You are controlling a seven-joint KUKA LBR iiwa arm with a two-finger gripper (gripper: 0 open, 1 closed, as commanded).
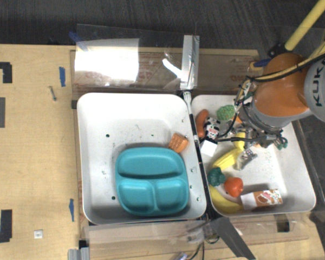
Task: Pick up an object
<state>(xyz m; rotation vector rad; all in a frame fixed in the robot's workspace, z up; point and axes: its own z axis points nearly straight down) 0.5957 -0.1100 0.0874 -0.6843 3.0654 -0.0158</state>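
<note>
My gripper [246, 155] hangs low in the right bin [299, 172], under the orange wrist band [277, 86]. It is just above a yellow banana-shaped toy [226, 159]. Close by lie a red tomato [234, 186], a teal-green toy [215, 176], a second yellow piece [222, 201] and a small orange-and-white carton [261, 197]. Further back in that bin are a green broccoli piece [225, 112], a black-and-white figure [212, 129] and a reddish sausage [201, 118]. The arm hides part of the bin's back right.
The left bin [97, 145] holds a teal divided tray [151, 180] and a small orange piece [179, 142] behind it. A metal divider bracket [189, 64] stands behind the bins. A yellow pole [310, 16] crosses the top right.
</note>
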